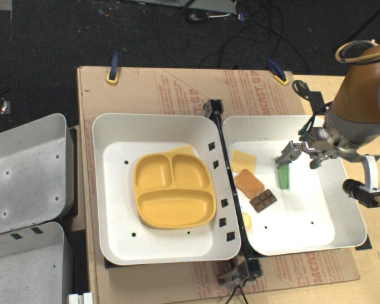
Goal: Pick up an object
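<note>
over the right bin (342,233), gripper (290,157) above green block (283,176).

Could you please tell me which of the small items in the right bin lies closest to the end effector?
The green stick-shaped piece, lying just below the end effector. The pale yellow slice, orange-brown piece and dark chocolate-like square lie further left.

The grey and orange robot arm (361,100) is cut off by the right edge. A small yellow piece (246,220) is partly hidden by the black divider strip (228,182).
</note>
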`<state>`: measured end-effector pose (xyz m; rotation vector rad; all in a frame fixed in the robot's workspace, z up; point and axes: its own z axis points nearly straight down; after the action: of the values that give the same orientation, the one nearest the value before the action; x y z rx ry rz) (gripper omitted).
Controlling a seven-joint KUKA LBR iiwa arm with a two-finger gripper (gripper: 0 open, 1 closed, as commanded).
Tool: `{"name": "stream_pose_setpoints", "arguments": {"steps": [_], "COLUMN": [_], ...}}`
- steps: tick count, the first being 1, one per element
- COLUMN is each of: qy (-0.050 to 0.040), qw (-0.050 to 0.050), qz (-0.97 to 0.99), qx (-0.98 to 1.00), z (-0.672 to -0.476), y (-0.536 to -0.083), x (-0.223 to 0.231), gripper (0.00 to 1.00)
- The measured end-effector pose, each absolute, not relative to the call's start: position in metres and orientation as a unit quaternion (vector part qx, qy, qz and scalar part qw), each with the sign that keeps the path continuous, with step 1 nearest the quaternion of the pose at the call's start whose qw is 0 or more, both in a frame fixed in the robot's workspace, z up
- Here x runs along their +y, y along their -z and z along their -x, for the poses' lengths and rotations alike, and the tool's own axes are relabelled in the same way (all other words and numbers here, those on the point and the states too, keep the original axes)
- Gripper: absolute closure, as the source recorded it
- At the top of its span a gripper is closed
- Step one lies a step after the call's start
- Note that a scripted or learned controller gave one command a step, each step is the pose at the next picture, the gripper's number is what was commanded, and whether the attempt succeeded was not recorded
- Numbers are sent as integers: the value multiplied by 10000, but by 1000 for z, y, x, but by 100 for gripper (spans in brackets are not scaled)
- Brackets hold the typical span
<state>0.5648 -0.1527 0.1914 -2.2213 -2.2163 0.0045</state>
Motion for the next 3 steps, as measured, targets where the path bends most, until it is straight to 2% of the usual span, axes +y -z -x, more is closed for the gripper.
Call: {"name": "stream_pose_setpoints", "arguments": {"steps": [1, 2, 3], "qy": [-18, -9, 0], "qw": [27, 13, -2], "qz": [7079, 7076, 7082], "qx": [-7063, -7066, -7060], "z": [-558, -557, -558], "y": [-130, -90, -102], "x": [-157, -157, -157], "gripper": [0, 0, 100]}}
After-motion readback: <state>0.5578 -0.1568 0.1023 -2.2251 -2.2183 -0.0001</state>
